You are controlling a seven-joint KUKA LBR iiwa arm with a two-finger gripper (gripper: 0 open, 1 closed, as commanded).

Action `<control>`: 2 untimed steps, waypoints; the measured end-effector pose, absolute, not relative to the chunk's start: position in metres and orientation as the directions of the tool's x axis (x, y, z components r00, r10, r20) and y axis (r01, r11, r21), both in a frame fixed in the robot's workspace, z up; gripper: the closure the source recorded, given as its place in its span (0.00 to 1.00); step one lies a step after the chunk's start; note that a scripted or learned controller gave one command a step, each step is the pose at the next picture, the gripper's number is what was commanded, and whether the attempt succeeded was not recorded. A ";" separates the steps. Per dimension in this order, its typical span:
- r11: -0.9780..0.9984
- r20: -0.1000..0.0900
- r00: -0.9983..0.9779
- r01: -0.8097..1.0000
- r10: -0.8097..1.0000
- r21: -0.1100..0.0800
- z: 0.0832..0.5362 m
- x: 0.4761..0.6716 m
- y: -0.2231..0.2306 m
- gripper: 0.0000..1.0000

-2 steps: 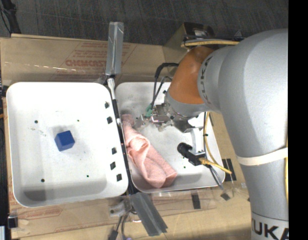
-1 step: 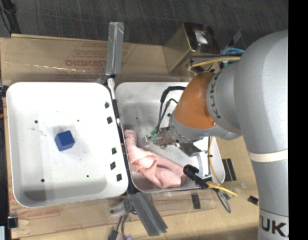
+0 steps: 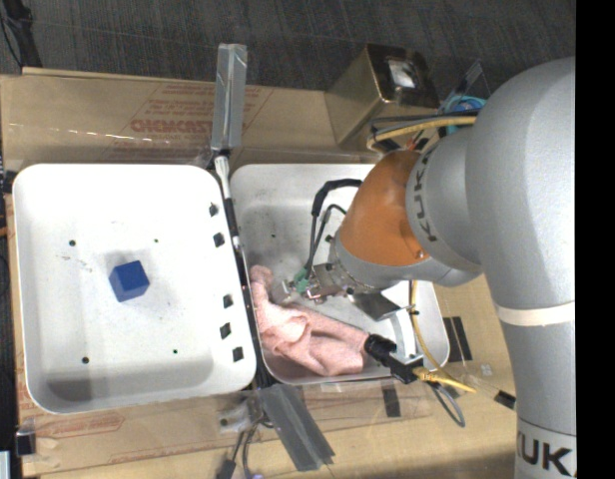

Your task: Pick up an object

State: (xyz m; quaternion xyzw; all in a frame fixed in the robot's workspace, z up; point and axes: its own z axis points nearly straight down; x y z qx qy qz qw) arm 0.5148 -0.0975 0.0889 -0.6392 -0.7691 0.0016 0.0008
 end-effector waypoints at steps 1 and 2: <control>0.165 0.004 -0.165 0.986 0.986 -0.006 0.089 0.509 -0.101 0.00; 0.171 0.007 -0.171 0.985 0.985 -0.012 0.094 0.509 -0.101 1.00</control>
